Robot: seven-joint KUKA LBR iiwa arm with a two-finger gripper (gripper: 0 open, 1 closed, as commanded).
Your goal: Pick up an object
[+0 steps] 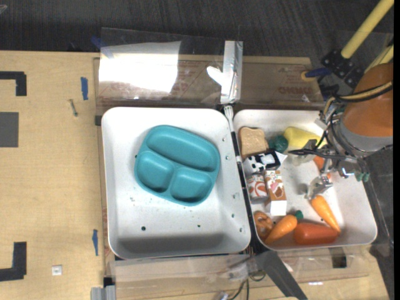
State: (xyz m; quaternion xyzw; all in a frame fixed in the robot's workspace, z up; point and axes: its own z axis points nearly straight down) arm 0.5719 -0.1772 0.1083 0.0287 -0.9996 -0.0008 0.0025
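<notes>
Nearest us, below the gripper (322, 184), we see carrots (325, 211) in the right bin (369, 227). The arm's orange band (374, 108) hides the wrist; its grip we cannot tell. Far left lies a teal tray (177, 164).

No text can be read with certainty. Faint reddish print runs along the cardboard strip (284, 83) at the worktop's (44, 167) far edge, behind the right bin (369, 224), too blurred to spell out. Two small cartons (267, 186) against that bin's left wall carry printed labels, perhaps wording, also illegible.
</notes>
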